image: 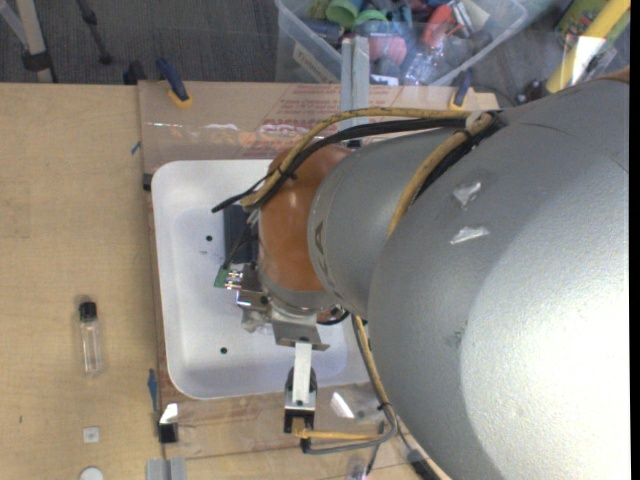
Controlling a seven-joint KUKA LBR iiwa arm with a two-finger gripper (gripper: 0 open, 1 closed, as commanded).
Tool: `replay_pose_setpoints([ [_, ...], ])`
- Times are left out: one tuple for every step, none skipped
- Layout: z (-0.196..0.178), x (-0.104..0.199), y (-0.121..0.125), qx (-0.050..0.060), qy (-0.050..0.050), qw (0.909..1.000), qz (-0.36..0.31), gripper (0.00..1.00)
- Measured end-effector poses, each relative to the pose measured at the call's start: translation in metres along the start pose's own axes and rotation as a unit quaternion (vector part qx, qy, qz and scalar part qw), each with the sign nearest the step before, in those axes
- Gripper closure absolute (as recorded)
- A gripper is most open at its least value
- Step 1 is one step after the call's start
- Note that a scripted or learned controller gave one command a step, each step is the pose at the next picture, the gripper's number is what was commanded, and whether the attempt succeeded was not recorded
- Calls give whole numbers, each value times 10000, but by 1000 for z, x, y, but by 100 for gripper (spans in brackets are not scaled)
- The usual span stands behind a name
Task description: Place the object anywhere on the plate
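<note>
In the camera view, the grey arm point(480, 298) is seen reaching in from the right over the white bin point(185, 268). Its orange band point(290, 238) is placed above the middle of the bin. The gripper point(258, 303) is pointed down into the bin near its centre and is largely covered by the wrist. Whether the gripper is open or closed cannot be told, nor what, if anything, is held by it. Where the task's object lies cannot be told either, as the right part of the bin is hidden by the arm.

Two small dark specks point(207, 238) are seen on the bin floor toward its left side, one nearer the far edge and one nearer the near edge. The bin is set on a cardboard sheet point(200, 118) laid on the bench point(60, 188). A glass vial point(90, 336) with a black cap is laid on the bench, well apart from the bin's left edge. A blue clamp point(177, 90) is fixed near the sheet's far left corner. Beyond the bench's far edge, a clear tub point(290, 38) of coloured items is seen.
</note>
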State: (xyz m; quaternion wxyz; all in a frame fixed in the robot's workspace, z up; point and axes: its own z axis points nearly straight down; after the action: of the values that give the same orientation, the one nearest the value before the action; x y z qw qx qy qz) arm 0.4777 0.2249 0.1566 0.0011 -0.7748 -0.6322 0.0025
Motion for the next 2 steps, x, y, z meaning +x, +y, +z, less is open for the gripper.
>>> replay_pose_setpoints([
  [-49,7,37,-24,1,9732,-2300,100],
  [26,-11,4,-2,2,9919,-1272,100],
])
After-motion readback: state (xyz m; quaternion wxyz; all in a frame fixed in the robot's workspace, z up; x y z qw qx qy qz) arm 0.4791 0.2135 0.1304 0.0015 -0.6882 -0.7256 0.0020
